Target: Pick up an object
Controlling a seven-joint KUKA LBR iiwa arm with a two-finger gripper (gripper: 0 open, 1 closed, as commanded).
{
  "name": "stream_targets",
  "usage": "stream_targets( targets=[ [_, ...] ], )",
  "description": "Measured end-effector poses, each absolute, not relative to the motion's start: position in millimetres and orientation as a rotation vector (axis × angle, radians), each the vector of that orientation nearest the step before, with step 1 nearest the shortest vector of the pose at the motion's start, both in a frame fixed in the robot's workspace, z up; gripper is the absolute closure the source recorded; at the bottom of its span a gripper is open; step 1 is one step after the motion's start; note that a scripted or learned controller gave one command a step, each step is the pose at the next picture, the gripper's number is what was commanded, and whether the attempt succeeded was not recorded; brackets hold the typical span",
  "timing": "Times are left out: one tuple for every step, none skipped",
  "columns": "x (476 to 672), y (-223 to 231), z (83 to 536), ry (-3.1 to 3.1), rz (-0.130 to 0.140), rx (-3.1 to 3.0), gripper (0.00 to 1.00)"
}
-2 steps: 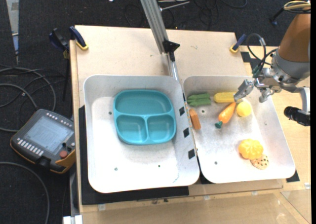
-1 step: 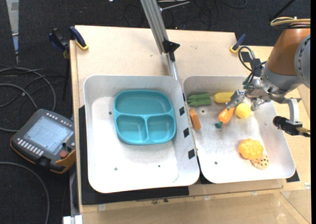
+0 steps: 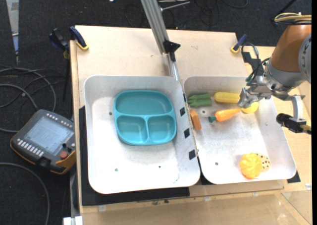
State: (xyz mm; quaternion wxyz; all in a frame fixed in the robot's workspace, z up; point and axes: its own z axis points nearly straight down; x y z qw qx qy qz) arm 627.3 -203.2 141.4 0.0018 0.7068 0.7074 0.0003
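gripper (image 3: 247,99) low in the right-hand white bin (image 3: 277,169), near its far right corner, hanging from the grey arm with the orange band (image 3: 290,50). its tip sits over a small yellow rounded toy (image 3: 250,108) and just beside the leaf end of an orange plastic carrot (image 3: 227,115); whether it is apart or clamped, cannot tell from this angle. nothing visibly lifted. along the far edge of the same bin: a yellow corn cob toy (image 3: 226,97), a green pod-shaped toy (image 3: 199,100), a small orange block (image 3: 195,120) by the left wall. a yellow ruffled toy (image 3: 250,165) lies near the near right corner. a teal divided plastic tray (image 3: 145,117) rests mid left bin (image 3: 99,169). judgement: approach done; grasp unconfirmed, lift remaining.
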Motion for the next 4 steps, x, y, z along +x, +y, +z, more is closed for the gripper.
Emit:
stream_targets(
  targets=[
    [628.5, -202.0, 184.6, 2.219, 0.005, 2.215, 1.0],
    [629.6, -202.1, 214.1, 2.22, 0.003, 2.216, 1.0],
    [625.7, -146.5, 227.3, 2.231, 0.004, 2.213, 1.0],
    [625.3, -90.4, 238.0, 2.232, 0.004, 2.212, 1.0]
  ],
)
